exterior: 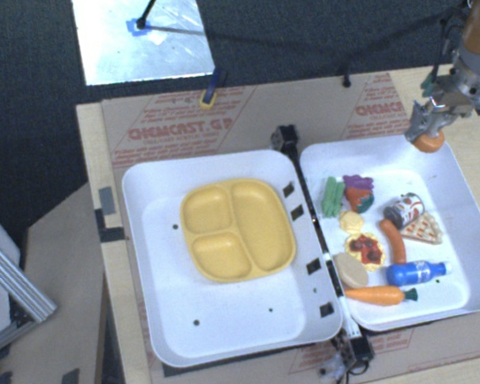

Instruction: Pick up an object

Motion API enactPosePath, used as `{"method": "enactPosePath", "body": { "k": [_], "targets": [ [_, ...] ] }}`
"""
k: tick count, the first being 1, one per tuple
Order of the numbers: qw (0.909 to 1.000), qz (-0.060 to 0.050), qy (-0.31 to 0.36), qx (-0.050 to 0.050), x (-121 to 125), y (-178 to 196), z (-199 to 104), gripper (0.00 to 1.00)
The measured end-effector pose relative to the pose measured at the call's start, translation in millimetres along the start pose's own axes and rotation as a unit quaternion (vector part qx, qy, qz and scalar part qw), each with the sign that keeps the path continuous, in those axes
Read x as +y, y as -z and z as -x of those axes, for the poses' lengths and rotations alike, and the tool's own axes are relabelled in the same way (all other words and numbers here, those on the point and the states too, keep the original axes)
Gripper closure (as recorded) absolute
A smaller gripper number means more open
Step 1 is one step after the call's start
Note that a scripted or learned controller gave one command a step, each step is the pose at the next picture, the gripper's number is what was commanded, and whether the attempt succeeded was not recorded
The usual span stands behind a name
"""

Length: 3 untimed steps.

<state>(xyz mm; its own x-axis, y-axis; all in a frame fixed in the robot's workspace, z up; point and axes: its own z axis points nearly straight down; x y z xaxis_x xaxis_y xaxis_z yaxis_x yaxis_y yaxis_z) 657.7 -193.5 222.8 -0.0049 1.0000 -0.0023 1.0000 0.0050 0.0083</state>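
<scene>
My gripper [425, 127] hangs over the far right corner of the right bin [473, 223], shut on a small round orange object [429, 143] that shows between and just below its fingertips. The object looks lifted clear of the bin floor. Below it in the right bin lie a carrot [379, 295], a blue bottle [416, 273], an orange sausage [394, 241], a pizza slice [423, 229], a grey and red can [402, 209], a green vegetable [333, 195] and a purple item [359, 187].
The left bin [163, 305] holds a yellow divided plate [235, 230]. A black hinge strip [313, 229] runs between the bins. A small round pizza [365, 249] and a beige disc [352, 270] lie near the right bin's left wall.
</scene>
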Motion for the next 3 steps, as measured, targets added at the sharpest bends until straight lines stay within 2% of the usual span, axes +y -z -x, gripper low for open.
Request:
{"method": "enactPosePath", "body": {
  "k": [1, 2, 3],
  "targets": [
    [1.0, -0.004, 0.001, 0.001, -28, 0, -31, 1.0],
    [1.0, -0.004, 0.001, 0.002, -58, 12, -71, 1.0],
    [1.0, -0.006, 0.001, 0.002, -89, -2, -114, 1.0]
  ]
}}
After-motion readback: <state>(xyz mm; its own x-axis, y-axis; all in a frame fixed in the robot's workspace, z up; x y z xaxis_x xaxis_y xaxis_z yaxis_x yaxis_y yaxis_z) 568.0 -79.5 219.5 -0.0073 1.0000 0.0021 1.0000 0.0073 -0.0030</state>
